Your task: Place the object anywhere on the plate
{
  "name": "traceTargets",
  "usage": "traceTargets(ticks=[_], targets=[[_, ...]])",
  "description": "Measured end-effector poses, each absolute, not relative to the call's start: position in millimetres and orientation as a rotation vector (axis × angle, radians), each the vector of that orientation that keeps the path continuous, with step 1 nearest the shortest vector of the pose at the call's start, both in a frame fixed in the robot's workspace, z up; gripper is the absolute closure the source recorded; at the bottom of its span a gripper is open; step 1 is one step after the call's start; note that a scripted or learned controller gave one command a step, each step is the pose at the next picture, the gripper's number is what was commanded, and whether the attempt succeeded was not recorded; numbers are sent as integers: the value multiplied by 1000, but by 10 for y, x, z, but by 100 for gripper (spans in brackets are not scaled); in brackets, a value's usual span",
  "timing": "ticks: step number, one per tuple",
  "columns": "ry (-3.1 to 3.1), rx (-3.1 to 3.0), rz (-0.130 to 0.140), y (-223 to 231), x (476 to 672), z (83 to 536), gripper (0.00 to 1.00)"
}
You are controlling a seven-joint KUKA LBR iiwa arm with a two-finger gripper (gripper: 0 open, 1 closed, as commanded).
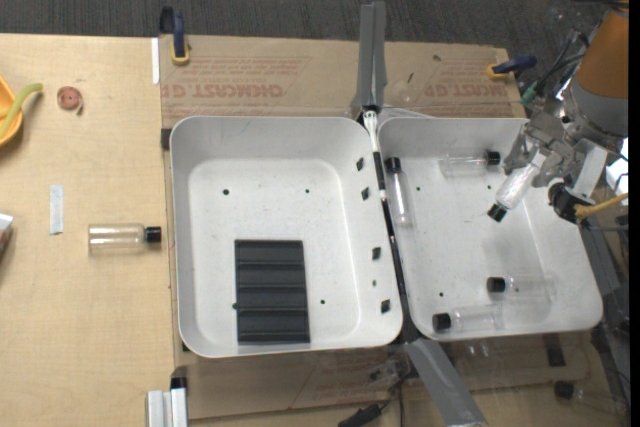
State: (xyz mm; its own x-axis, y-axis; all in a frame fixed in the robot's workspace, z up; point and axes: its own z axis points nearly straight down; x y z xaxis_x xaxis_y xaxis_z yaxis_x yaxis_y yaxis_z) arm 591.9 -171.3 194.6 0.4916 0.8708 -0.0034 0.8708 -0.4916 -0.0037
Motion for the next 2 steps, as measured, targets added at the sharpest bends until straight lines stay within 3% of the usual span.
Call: traceTargets(ticks=[1,2], targets=[[-1583,-2712,7,-1713,5920,1947,0],[-1609,-2699,5,-1856,6588,2445,0]])
